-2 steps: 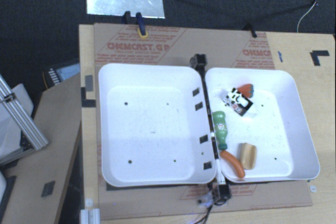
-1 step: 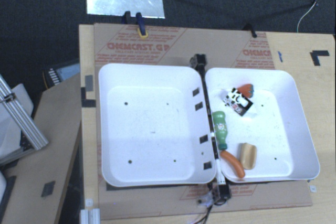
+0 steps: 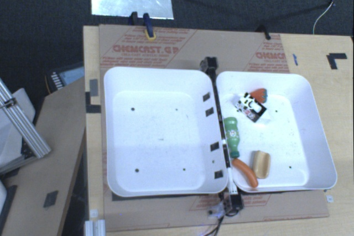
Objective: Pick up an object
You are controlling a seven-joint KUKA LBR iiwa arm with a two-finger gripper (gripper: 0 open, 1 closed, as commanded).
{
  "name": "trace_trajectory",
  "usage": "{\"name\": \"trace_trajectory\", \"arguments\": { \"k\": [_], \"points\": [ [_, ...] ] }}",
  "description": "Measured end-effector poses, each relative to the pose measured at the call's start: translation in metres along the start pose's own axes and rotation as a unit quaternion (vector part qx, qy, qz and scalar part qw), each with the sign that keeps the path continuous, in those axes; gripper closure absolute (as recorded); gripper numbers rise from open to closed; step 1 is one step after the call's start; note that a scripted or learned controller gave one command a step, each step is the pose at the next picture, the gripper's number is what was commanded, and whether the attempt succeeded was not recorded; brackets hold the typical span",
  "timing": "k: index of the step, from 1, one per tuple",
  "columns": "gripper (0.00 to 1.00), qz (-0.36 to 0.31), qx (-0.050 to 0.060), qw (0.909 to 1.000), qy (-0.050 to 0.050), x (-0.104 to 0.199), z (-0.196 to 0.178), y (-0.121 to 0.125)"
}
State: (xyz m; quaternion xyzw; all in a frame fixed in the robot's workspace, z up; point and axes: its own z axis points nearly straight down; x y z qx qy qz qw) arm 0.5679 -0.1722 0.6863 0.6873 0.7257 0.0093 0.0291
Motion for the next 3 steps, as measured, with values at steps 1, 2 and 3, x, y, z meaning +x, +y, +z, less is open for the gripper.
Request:
{"name": "trace_trajectory", "arguments": {
  "k": [1, 2, 3],
  "points": [
    [1.00, -0.001, -0.002, 1.0000, -0.001, 0.000, -0.012, 0.001],
    [1.00, -0.003, -0.004, 1.0000, -0.002, 0.000, -0.024, 0.001],
    [1.00, -0.004, -0.007, 1.0000, -0.003, 0.000, -0.036, 0.001]
  ]
}}
